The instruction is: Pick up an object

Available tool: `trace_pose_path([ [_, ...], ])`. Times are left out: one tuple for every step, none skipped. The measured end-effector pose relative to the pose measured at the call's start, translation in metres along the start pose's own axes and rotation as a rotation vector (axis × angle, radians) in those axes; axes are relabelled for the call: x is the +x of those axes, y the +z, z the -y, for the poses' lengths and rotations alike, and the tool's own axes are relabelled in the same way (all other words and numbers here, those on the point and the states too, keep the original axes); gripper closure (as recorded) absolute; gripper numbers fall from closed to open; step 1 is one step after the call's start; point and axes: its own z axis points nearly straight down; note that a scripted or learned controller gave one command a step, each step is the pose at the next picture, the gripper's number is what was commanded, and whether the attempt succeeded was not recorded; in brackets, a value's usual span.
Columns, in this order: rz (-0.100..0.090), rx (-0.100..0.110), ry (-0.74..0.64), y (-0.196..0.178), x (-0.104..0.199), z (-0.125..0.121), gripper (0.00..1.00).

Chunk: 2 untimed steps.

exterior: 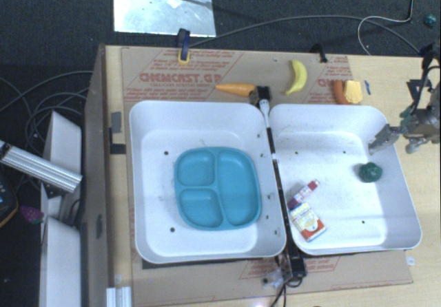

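Logging the right bin [386, 226] as landmark: my hand [398, 135] hangs at its far right rim, and I cannot tell its grip. One green lump [370, 173] lies just below-left of the hand, well inside the rim. One red-capped packet [305, 211] lies slantwise toward the divider. Open floor between them.

bins [207, 116]: smooth white plastic | tray [217, 186]: matt blue plastic | bench [227, 71]: printed cardboard

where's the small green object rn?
In the right bin, near its right wall, the small green object sits below the gripper and up-right of the ketchup bottle.
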Motion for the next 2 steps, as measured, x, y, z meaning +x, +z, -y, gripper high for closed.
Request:
trace_pose_path([
  [-0.002,0.003,0.001,0.138,-0.001,-0.023,0.0],
  [0.001,-0.004,-0.002,0.113,-0.002,-0.09,0.0],
])
